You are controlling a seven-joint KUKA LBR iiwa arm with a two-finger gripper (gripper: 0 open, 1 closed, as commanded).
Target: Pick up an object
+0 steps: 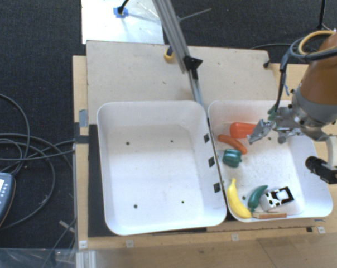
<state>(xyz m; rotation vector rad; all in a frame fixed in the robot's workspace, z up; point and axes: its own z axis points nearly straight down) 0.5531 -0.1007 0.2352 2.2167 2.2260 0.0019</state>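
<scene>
The right bin point(319, 205) holds several small objects. An orange piece point(241, 129) lies near its far left, with a red-orange sausage shape point(232, 143) just in front of it and a teal pepper point(231, 158) below that. A yellow banana point(237, 199), a green piece point(256, 196) and a black-and-white block point(278, 197) lie along the near edge. My gripper point(261, 131) hovers over the bin just right of the orange piece. It is open, with nothing between its fingers.
The left bin point(110, 149) stands beside the right one, and they share a middle wall. A thin orange stick point(271, 216) lies on the right bin's near rim. A slanted metal pole point(177, 32) crosses the back of the bench. Cables lie on the floor at left.
</scene>
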